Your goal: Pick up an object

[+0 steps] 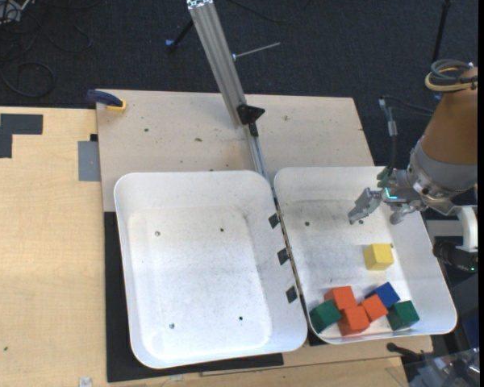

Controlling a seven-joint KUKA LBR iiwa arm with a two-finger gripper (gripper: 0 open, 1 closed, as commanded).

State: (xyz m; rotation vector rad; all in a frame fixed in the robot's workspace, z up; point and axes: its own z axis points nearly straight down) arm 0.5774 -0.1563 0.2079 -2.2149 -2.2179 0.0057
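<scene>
Over the right bin (436, 293) the gripper (381, 208) hangs on the arm (448, 147) coming from the right — fingers spread apart, nothing between them. Yellow block (378, 255) sits alone on the bin floor, just below the gripper and apart from it. Near the front rim a cluster — orange blocks (353, 309), blue block (387, 293), two green blocks (326, 314) — packed touching each other. Left bin (145, 216) sits beside the right one, black clips (281, 255) along their shared edge.
</scene>
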